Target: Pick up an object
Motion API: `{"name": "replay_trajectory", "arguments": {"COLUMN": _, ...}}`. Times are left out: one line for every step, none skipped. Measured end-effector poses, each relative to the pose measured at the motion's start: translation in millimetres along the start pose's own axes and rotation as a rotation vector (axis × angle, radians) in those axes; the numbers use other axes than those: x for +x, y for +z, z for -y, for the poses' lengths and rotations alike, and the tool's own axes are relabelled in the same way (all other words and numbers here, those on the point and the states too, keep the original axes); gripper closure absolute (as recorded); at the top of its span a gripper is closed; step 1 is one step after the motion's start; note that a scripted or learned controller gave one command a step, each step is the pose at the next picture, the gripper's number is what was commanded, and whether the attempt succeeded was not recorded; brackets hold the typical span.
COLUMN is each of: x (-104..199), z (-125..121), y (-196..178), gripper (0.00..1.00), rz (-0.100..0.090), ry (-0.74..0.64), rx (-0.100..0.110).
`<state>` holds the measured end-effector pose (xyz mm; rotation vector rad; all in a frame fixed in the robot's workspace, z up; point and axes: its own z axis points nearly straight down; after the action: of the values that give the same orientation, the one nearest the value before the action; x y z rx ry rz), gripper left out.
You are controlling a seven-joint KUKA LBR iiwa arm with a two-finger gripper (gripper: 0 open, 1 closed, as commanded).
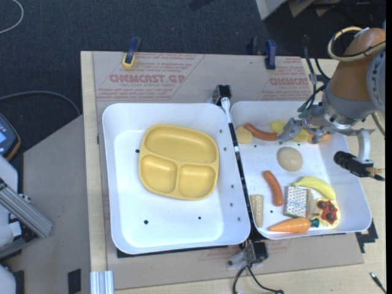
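Look at the right bin [361, 216]. Your hand [296, 129] hangs low at its far side. I cannot tell what it holds. The long hot dog [260, 133] lies just left of it, pointing left to right. The round potato [290, 158] sits just nearer.

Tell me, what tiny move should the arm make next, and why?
Probably a short drop straight down. The gripper hangs at the far end of the right bin, just above a yellow piece and next to the orange sausage, with nothing seen between its fingers. Lowering should bring it around one of them.
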<state>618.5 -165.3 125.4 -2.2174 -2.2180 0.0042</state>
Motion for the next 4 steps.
{"name": "replay_trajectory", "arguments": {"x": 1, "z": 0, "y": 43, "gripper": 0.00, "rz": 0.000, "ry": 0.000, "rx": -0.001}}
{"name": "replay_trajectory", "arguments": {"x": 1, "z": -1, "y": 30, "gripper": 1.00, "rz": 0.002, "ry": 0.001, "rx": -0.007}}
{"name": "replay_trajectory", "arguments": {"x": 1, "z": 2, "y": -14, "gripper": 1.00, "rz": 0.004, "ry": 0.002, "rx": -0.010}}
{"name": "replay_trajectory", "arguments": {"x": -1, "z": 7, "y": -57, "gripper": 1.00, "rz": 0.003, "ry": 0.002, "rx": -0.010}}
